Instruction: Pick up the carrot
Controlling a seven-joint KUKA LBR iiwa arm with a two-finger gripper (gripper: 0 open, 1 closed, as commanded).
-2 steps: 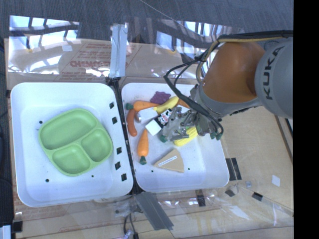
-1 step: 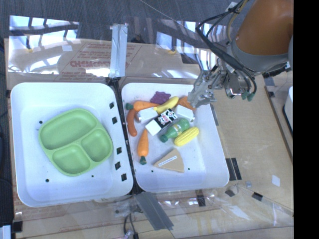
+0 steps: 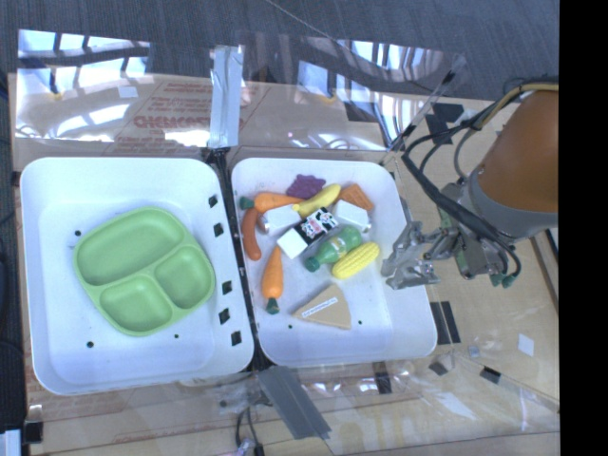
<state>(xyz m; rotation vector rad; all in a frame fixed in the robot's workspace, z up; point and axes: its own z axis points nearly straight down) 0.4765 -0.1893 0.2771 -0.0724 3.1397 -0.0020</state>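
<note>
A small orange carrot (image 3: 274, 275) with a green stem end lies in the right bin (image 3: 408, 321), near its left wall and pointing toward the front. A second orange carrot-like piece (image 3: 275, 200) with a green tip lies at the back of the pile. My gripper (image 3: 406, 260) hangs over the right rim of the same bin, well to the right of the carrot and apart from every item. Nothing shows in it.
The right bin also holds a reddish sausage (image 3: 250, 235), yellow corn (image 3: 355, 260), a green bottle (image 3: 337, 246), a banana (image 3: 320, 199), purple grapes (image 3: 306, 185), white blocks and a sandwich wedge (image 3: 327, 310). A green divided plate (image 3: 142, 270) lies in the left bin (image 3: 43, 350).
</note>
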